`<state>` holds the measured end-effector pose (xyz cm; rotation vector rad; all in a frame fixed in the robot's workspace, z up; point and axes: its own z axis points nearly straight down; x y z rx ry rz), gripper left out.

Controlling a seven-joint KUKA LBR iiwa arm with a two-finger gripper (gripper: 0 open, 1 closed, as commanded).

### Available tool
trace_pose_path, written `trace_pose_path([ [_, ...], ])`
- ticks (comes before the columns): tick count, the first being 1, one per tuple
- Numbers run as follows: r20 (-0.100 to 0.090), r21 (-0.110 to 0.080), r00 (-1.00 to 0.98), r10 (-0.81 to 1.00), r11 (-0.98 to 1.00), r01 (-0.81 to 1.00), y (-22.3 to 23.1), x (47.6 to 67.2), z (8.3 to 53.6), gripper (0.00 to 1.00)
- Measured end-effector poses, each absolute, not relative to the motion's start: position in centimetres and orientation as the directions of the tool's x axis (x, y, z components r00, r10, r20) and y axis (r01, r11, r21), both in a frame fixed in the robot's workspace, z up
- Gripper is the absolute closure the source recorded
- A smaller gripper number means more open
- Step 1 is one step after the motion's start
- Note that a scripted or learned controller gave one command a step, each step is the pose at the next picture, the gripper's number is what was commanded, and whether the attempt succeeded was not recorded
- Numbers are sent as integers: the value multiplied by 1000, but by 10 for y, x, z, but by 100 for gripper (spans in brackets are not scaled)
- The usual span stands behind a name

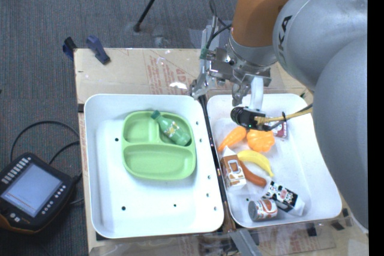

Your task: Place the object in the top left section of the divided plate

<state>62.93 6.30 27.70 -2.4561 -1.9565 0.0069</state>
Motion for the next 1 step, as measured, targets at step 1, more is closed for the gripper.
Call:
trace_pose_path([
  [1,-3,-6,372,928,-372,928,-12,643,185,0],
])
